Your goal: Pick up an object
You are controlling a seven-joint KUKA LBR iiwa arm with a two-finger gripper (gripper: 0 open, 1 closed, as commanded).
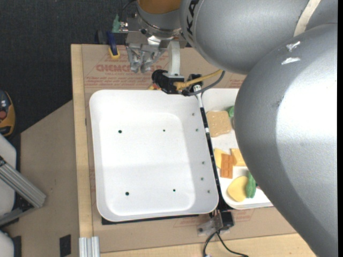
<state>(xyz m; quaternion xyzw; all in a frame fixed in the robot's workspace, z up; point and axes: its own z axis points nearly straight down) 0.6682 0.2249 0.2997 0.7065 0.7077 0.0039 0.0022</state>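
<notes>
My jaws hang above the far edge of the left bin (107, 159), how far open I cannot tell; the tan slab (218, 123), just right of that bin, looks light, stiff, best pinched across its edges.

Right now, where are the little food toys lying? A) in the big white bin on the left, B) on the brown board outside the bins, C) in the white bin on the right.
C: the tan slice, the orange pieces and the yellow piece all lie in the right bin, partly hidden under the grey arm.
</notes>
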